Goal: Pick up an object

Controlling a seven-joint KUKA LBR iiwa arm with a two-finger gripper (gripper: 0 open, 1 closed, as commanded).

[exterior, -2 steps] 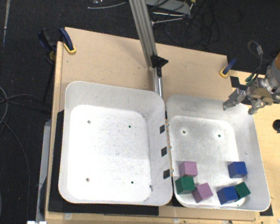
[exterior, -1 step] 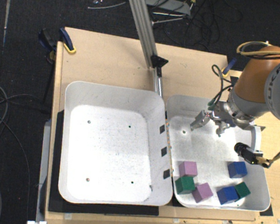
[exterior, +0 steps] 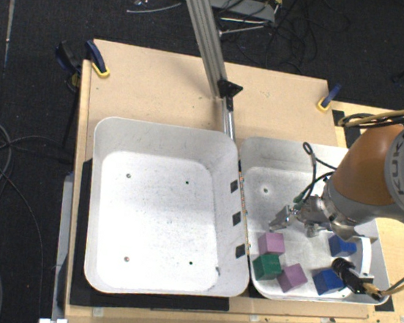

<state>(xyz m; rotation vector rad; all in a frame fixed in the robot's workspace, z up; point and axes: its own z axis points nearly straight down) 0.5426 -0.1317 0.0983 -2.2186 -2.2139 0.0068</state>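
A: Where are the blocks?

B: All in the right shallow white plastic bin (exterior: 260, 165), toward its near side. A light purple cube (exterior: 274, 243) sits just far of a dark green cube (exterior: 268, 266); a second purple cube (exterior: 292, 277) lies right of the green one. A blue cube (exterior: 327, 281) is near the bin's near-right corner, and another blue block (exterior: 341, 246) lies farther back, partly under the arm.

A: And the jaws (exterior: 288, 217)?

B: They hang over the right bin, just far of the light purple cube, below the grey arm with its orange band (exterior: 367, 171). How far apart they stand, I cannot tell; nothing shows between them.

A: The left white bin (exterior: 103, 181)?

B: It sits beside the right one on the tan wooden worktop (exterior: 160, 85).
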